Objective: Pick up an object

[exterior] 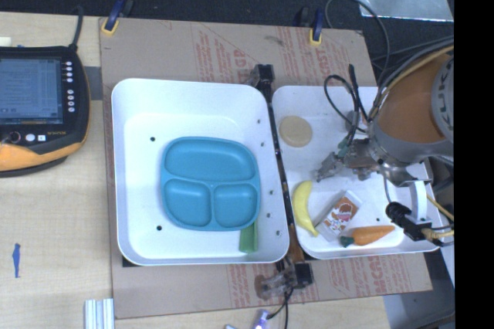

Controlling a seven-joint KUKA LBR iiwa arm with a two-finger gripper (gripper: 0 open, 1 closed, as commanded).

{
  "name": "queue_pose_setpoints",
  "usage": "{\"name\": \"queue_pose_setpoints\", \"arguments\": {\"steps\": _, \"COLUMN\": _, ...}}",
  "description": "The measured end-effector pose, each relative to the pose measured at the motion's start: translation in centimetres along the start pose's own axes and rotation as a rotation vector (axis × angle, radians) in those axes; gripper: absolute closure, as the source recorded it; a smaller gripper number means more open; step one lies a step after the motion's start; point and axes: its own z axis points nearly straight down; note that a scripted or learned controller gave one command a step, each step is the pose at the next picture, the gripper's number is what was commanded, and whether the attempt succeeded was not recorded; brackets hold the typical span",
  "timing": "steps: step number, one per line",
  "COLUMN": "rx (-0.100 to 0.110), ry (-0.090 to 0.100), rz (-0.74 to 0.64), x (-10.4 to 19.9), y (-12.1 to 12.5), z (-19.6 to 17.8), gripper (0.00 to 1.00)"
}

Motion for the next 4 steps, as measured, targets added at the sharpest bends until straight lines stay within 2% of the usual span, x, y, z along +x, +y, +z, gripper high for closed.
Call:
{"name": "queue_pose_setpoints", "arguments": {"steps": 1, "rx": -0.004, "ry": 0.000, "rz": 0.001, "x": -4.8, "y": 7.7, "z": -9.9, "gripper": 0.00}}
{"name": "queue_pose_setpoints", "arguments": {"steps": 2, "rx": -0.014, "ry": -0.004, "rz": -0.002, "x": -5.2, "y": 12.4, "z": -0.7, "gripper": 0.00}}
{"name": "queue_pose_setpoints", "arguments": {"steps": 3, "rx": -0.015, "ry": -0.009, "rz": -0.006, "x": -5.4, "y": 12.5, "z": -1.9, "gripper": 1.00}}
{"name": "queue_pose_setpoints", "arguments": {"steps": 4, "rx": -0.014, "ry": -0.008, "rz": -0.006, "x": -5.3, "y": 12.5, "z": -1.9, "gripper": 0.00}}
